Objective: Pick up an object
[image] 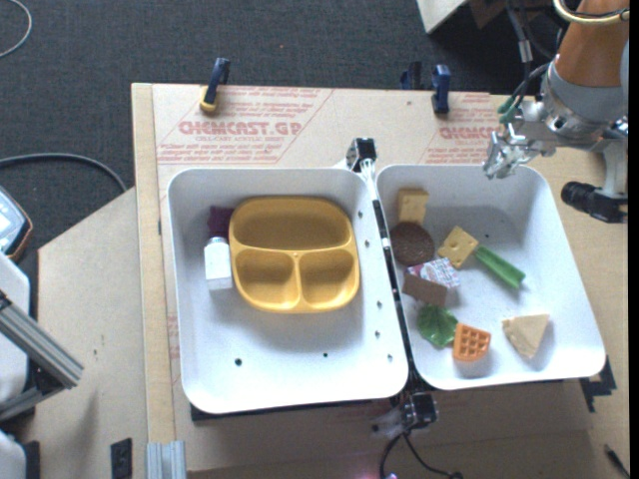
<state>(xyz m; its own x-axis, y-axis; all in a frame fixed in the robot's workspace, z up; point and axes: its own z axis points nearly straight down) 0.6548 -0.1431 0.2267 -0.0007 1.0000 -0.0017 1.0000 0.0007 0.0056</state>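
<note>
Here, arm (589, 43) reaching in from right, hand (498, 160) poised over right bin's (569, 267) far rim, pinching nothing, spread or not unclear.

"CHEMCAST GP" on bench board (250, 128)

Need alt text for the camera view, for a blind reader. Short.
The gripper hovers over the far rim of the right bin, which holds toy food including a waffle and a green stick. The left bin holds a yellow divided tray and a small white bottle.

Bench (300, 123) with two white bins (200, 367)
</note>
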